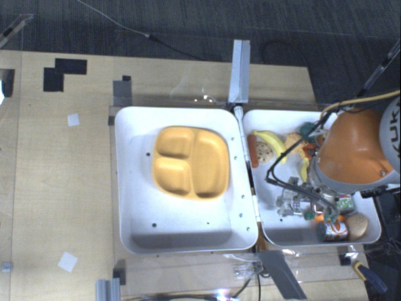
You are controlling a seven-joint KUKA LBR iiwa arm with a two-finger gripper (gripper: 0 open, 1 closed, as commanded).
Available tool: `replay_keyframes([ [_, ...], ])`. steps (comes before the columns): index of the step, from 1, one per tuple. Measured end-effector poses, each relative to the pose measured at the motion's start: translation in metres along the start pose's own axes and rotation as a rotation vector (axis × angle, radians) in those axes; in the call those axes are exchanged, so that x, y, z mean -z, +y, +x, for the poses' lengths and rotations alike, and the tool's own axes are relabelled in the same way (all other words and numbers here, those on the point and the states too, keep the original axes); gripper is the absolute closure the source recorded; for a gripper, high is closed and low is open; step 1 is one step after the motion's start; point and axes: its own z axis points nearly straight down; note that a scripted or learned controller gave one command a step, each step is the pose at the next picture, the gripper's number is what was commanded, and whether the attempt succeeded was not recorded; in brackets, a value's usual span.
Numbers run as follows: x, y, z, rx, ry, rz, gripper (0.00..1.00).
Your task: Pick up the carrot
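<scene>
From my station, what I take for the carrot [319,217] is a small patch of bright orange near the near edge of the right shallow white bin [270,234], toward its right side. Most of it lies under the gripper hardware, so I see a stub, not a full shape. With that little showing, I cannot tell which way it points or how its long axis runs.

It sits just left of a short can with a red and white label [336,230], and a brownish rounded piece like a potato [358,226] is just right of the can.

The grey arm with the orange band [352,148] comes in from the right and hangs over the right half of that bin, wrist turned downward. The metal gripper [299,203] sits low in the bin, just left of the orange patch, with black cables looping beside it. I cannot tell whether it is released or clenched.

A yellow banana [268,138] lies at the bin's far side. The left white bin [131,187] holds a yellow compartment tray [191,162].
</scene>
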Motion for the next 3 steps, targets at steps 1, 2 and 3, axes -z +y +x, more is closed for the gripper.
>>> replay_keyframes([
  [1,-0.020,-0.035,-0.006,0.136,-0.004,-0.003,1.00],
  [2,0.135,-0.028,-0.021,-0.014,-0.010,0.002,1.00],
  [3,0.132,-0.028,-0.020,-0.015,-0.002,0.001,0.00],
])
